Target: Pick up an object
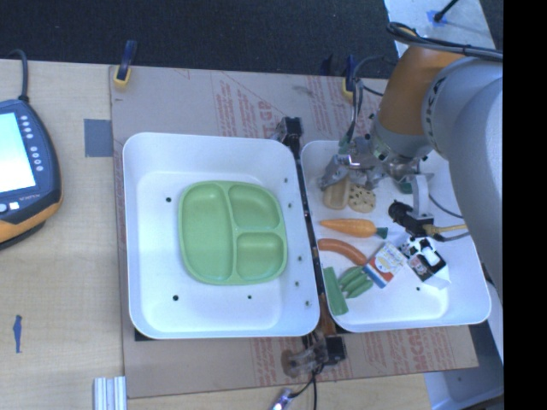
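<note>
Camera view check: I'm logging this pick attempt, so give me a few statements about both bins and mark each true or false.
1. The green divided plate lies in the left bin. True.
2. The carrot lies in the left bin. False: it lies in the right bin.
3. The gripper hangs over the right bin's far end, above the cookie. True.
4. The plate holds food. False: its compartments are bare.

In the right bin (466,310) lie a tan cookie (362,199) beside a bread piece (336,196), an orange carrot (348,226), a sausage (342,249) and green pods (355,282).
</note>
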`<move>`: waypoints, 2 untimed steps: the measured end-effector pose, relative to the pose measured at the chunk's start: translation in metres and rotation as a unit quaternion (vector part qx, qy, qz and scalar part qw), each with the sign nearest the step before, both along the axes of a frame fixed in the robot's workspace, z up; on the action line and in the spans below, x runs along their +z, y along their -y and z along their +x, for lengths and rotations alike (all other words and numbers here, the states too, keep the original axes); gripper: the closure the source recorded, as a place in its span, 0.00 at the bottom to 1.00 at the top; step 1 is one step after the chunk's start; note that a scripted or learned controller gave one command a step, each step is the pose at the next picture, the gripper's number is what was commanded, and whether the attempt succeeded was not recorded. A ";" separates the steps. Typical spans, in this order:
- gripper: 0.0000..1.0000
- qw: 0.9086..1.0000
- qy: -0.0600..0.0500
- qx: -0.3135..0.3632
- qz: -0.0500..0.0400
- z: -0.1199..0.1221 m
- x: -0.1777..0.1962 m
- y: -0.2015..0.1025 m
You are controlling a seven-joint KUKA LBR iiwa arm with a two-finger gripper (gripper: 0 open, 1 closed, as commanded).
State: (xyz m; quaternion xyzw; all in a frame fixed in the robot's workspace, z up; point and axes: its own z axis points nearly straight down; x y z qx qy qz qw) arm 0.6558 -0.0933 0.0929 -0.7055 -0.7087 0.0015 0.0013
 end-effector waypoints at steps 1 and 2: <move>0.00 1.000 0.001 0.000 0.000 0.001 0.000 0.000; 1.00 1.000 0.001 0.001 -0.001 0.001 0.011 0.002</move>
